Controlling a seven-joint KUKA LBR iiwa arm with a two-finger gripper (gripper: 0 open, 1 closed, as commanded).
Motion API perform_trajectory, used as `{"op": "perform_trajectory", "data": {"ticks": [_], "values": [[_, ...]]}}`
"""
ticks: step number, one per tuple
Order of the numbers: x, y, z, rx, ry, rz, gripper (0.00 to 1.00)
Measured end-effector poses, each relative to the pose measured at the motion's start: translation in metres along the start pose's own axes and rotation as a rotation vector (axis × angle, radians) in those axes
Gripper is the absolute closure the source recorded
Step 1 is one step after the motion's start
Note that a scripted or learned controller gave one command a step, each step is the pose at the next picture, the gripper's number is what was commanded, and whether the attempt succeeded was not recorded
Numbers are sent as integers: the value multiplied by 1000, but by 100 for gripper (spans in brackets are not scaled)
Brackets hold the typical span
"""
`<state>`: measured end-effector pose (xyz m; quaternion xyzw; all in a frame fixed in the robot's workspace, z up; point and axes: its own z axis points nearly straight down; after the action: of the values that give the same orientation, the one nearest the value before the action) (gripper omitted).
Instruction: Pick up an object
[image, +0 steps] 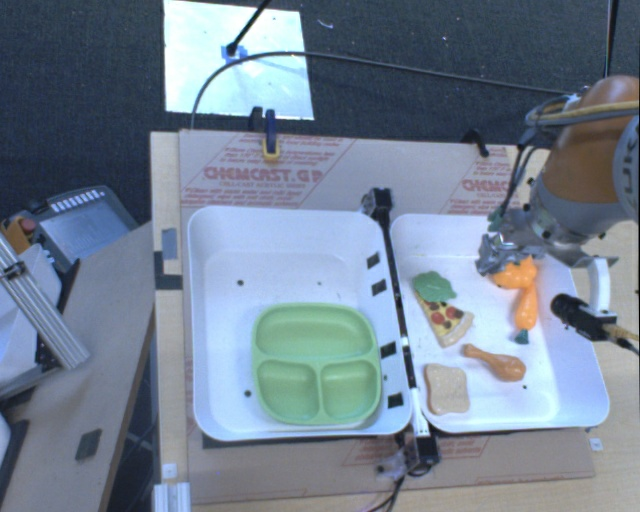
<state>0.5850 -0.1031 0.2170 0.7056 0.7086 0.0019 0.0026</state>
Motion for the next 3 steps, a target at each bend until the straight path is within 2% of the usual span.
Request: {"op": "perform_trajectory", "data": {"ticks": [1,2,3], "values": [[0,2,-44,0,0,0,100],[42,-9,-33,6,2,-3,100],[99,-25,-38,6,3,-5,100]]}}
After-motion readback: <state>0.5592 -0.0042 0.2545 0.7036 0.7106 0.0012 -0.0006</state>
